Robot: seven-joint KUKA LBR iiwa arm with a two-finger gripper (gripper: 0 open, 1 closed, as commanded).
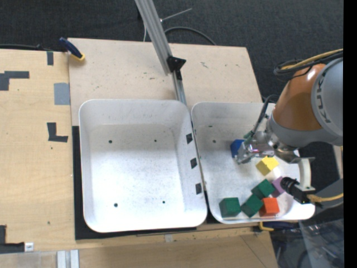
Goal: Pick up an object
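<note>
The grey KUKA arm with its orange band reaches into the right-hand shallow white plastic bin [215, 119], its two-finger gripper [244, 154] low beside a small blue block [237, 147]; the metal tips look close together, though whether they are truly pinching the block or only touching its side I cannot tell. That is the main risk: a grip on one corner could let the block slip free as the arm lifts. Just beside sits a yellow cube [267, 164], with a pale purple piece [277, 183], three dark green blocks [252, 202] and an orange cube [270, 206] crowded toward the bin's near right corner, so a sideways nudge could knock the neighbours. The left-hand white bin [89, 121] lies well apart.
</note>
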